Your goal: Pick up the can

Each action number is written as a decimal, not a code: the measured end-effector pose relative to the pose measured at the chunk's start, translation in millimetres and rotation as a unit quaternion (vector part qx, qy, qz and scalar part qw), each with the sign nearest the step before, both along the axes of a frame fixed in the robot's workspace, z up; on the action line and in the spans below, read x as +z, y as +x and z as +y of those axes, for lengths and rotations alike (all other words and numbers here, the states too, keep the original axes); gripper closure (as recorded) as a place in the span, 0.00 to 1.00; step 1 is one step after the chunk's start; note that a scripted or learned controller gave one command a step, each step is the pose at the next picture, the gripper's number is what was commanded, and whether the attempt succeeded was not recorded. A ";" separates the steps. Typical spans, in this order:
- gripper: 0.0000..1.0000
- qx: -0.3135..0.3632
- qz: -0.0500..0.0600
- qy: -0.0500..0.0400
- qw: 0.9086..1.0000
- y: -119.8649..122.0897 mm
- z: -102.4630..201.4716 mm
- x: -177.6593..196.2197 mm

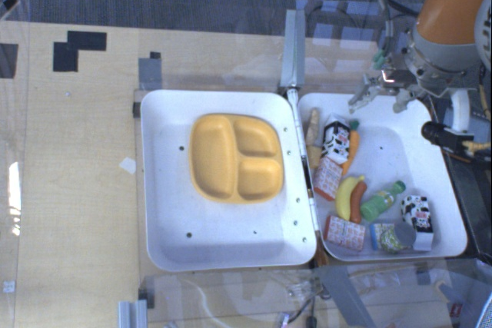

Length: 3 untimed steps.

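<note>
The can (pixel 392 236) lies on its side near the front of the right bin (pixel 442 165); it has a blue label and a greyish end face. It rests between a green bottle (pixel 382 203) and a cow-patterned carton (pixel 416 213). My gripper (pixel 381 97) hangs over the bin's back edge, far behind the can. It is open, its two fingers spread wide with nothing between them.
The left bin (pixel 165 188) holds a yellow divided tray (pixel 234 157). In the right bin also lie a banana (pixel 345 193), a carrot (pixel 352 147), a second cow-patterned carton (pixel 335 139) and red-patterned packets (pixel 345 232). A black cable part (pixel 450 137) juts in at the right.
</note>
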<state>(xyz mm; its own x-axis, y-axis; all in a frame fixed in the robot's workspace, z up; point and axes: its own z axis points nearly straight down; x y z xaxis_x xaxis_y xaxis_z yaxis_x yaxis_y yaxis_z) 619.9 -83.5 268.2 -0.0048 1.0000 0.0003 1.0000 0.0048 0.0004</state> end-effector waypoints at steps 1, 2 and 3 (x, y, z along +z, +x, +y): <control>0.00 -0.090 -0.001 0.000 0.996 -1.4 39.1 -83.6; 0.00 -0.197 -0.003 0.000 0.980 50.0 -30.8 -80.9; 0.00 -0.285 0.006 0.000 0.959 47.1 -65.1 -181.9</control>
